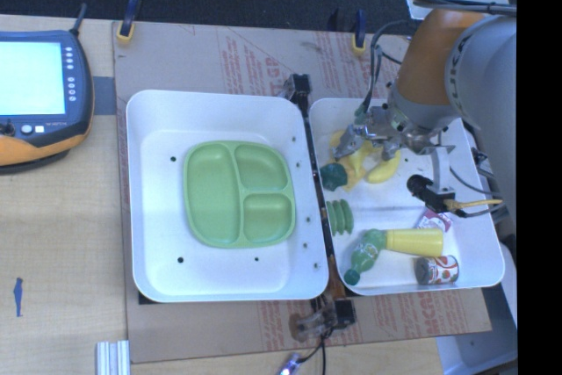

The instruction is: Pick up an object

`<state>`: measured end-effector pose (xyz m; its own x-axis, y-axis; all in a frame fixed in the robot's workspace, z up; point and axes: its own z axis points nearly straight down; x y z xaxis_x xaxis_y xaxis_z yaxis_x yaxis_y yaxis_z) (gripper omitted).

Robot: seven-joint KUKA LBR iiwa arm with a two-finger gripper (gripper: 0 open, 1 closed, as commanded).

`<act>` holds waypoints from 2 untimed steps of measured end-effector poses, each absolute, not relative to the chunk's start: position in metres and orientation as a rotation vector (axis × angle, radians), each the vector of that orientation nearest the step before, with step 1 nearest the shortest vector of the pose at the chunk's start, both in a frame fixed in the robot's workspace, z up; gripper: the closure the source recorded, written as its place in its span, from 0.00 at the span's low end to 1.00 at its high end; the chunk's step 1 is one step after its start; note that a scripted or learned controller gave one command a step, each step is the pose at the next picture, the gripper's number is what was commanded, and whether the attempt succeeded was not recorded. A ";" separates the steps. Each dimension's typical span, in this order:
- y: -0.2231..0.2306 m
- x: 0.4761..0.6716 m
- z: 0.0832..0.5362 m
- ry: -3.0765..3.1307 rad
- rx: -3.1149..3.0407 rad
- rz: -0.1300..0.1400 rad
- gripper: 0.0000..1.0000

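A light wood counter (pixel 61 259) carries a brown cardboard sheet (pixel 219 57), held at its far edge by clamps (pixel 129 20). Two shallow white bins lie on the sheet, touching side by side: the left bin (pixel 149 189) and the right bin (pixel 479 268). Near the counter's far left edge rests an orange-edged control pendant (pixel 39 97), its screen lit.
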<state>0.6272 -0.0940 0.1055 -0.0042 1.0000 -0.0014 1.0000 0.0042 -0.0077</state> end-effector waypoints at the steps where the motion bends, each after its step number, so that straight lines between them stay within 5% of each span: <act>1: -0.100 0.640 0.092 -2.228 -2.214 0.006 0.00; 2: -0.105 0.656 0.092 -2.226 -2.214 0.003 0.00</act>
